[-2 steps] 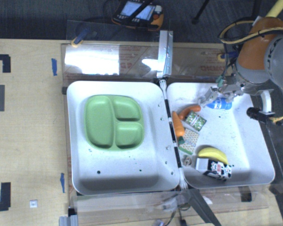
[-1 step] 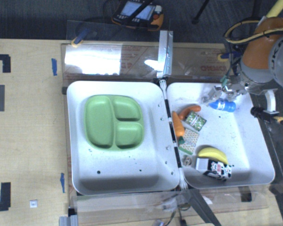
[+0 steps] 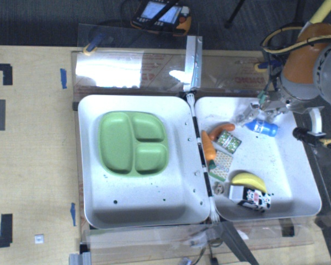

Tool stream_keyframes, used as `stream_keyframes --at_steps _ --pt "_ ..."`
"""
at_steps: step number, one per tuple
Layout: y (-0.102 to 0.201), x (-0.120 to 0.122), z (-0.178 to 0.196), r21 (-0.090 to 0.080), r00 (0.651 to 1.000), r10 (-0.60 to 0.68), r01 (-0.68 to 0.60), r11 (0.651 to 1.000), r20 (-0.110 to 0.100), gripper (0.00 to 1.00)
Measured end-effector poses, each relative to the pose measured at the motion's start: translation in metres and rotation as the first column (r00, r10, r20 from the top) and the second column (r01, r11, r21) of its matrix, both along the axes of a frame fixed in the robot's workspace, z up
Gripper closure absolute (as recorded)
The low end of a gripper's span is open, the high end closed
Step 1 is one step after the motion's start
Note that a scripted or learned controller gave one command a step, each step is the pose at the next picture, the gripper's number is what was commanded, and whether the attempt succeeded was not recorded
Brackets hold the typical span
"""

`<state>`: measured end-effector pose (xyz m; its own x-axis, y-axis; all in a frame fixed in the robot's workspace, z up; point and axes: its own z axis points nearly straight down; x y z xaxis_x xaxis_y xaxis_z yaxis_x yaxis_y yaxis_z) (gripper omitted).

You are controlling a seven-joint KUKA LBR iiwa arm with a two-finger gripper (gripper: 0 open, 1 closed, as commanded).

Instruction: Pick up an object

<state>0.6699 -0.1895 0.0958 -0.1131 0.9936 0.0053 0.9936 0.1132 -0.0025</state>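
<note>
Wide wooden bench [image 3: 33,164] carrying two white bins side by side. Left bin [image 3: 94,203] holding a green divided tray [image 3: 134,142]. Right bin [image 3: 298,181] holding the clutter: carrot [image 3: 209,146] lying lengthwise along the inner wall, yellow banana [image 3: 249,180] nearer the front, black-and-white cow toy [image 3: 256,199] just below it, green packet [image 3: 229,142] mid-bin. Grey arm with orange band reaching in from the right over the far corner. Gripper [image 3: 266,108] poised low there, open or shut impossible to tell from this slant. Nearest candidate: small blue object [image 3: 263,127], just below and slightly front of the gripper, long axis roughly left to right. Short descent likely enough.
</note>
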Motion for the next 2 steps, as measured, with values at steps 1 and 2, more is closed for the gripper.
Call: stream_keyframes --at_steps 1,2 --pt "-0.014 -0.041 -0.009 0.007 0.999 -0.037 0.037 0.999 0.005 0.0" --pt "-0.027 -0.068 0.032 0.004 0.991 -0.136 0.136 0.991 0.001 0.0"
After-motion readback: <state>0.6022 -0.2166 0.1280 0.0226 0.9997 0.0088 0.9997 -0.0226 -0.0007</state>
